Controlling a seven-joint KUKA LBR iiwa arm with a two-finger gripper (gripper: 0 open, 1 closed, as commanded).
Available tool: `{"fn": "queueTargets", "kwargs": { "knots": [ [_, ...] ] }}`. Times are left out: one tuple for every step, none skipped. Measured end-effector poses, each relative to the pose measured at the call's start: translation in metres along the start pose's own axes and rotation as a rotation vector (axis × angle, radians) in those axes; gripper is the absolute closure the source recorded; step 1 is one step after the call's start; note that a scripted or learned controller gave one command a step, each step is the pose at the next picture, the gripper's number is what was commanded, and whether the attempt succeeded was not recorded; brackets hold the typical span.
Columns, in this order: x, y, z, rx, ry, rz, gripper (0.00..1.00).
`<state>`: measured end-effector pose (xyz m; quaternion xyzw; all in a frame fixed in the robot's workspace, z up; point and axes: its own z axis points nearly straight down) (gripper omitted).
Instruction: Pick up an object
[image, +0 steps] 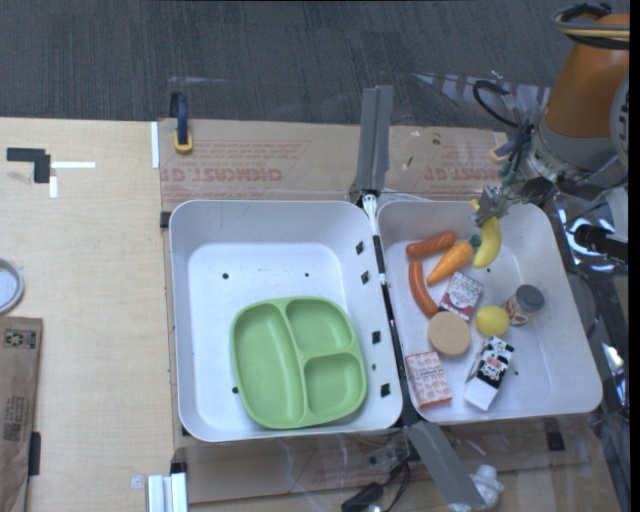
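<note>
The right bin (560, 395) holds several toy foods. A yellow banana (488, 244) lies near the bin's far edge, next to an orange carrot (450, 262) and two reddish sausages (430, 243) (421, 288). My gripper (489, 207) is directly above the banana's upper end, reaching in from the right under the orange band (585, 90). The view does not settle whether it touches the banana. Also in this bin are a lemon (492, 320), a small can (525, 301), a round tan bun (450, 334), a cow-print carton (490, 372) and two small red-and-white boxes (462, 294) (427, 380).
The left bin (200, 250) holds a green divided plate (298, 360). A grey divider post (375, 140) stands between the bins at the back. Cables and a metal frame run along the right side (585, 250). Wooden bench surface (80, 300) lies to the left.
</note>
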<state>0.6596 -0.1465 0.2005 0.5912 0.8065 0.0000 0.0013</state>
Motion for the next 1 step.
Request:
{"fn": "queueTargets", "kwargs": {
  "knots": [
    [-0.0013, -0.0054, -0.0303, 0.000, 0.000, -0.021, 1.00]
  ]
}}
